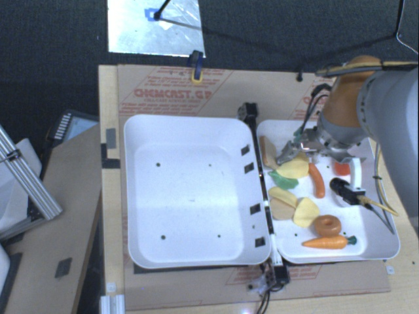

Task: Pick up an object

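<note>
Two shallow white plastic bins sit side by side on a brown cardboard sheet (171, 91) with red print.

Left bin (190, 195): plain white floor with a few small dark dots.

Right bin (376, 234) holds all the toy food, mostly in its 9 o'clock half:
- tan flat slab (269, 151) at 10 o'clock, against the wall next to the left bin
- yellow lumpy plastic piece (296, 169), toward 10 o'clock from bin centre
- green flat piece (281, 176), touching the yellow lump on its 8 o'clock side
- orange-red sausage-shaped piece (318, 181), near centre, lying roughly 12-to-6
- pale yellow wedge (281, 197) at 8 o'clock
- yellow chunk (306, 211) at 7 o'clock, touching the wedge
- brown ring doughnut (326, 225) at 6 o'clock, just beside the chunk
- orange carrot with green stub (325, 243) along the 6 o'clock wall, stub pointing to 3
- small red piece (340, 169) at 1 o'clock from centre, partly hidden by the wrist

The grey arm (389, 106) with the orange band comes in from 3 o'clock. The gripper (288, 154) is low over the 10 o'clock part of the right bin, tip pointing toward 8, between the slab and the yellow lump and right at the lump's 12 o'clock edge. Can't tell if it's apart or together, or if it's touching anything. Nothing is visibly held.
</note>
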Controlling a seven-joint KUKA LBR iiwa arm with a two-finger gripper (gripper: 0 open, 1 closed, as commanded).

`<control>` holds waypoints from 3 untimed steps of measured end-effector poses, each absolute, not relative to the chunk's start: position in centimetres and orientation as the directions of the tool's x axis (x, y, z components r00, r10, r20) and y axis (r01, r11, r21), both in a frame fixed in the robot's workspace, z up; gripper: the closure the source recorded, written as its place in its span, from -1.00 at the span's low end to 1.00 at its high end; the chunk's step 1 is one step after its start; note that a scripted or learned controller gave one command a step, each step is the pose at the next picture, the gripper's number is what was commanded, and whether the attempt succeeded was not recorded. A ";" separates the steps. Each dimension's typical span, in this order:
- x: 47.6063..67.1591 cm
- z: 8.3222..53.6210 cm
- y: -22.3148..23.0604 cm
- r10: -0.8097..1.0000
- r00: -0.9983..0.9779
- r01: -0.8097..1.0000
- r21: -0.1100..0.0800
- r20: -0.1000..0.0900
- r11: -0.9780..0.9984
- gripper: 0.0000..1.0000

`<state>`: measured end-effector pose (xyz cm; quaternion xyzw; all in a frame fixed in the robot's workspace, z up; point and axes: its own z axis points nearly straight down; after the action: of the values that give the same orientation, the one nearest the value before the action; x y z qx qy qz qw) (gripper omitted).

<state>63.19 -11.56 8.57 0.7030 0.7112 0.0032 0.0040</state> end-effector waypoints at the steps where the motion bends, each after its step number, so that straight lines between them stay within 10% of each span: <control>1: 50.2 8.4 -17.0 1.000 0.007 1.000 -0.007 0.001 -0.007 -1.00; 3: 63.5 8.6 -10.5 1.000 -0.010 1.000 0.010 -0.001 0.010 -1.00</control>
<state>63.53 -10.51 8.60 0.7037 0.7105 0.0032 0.0038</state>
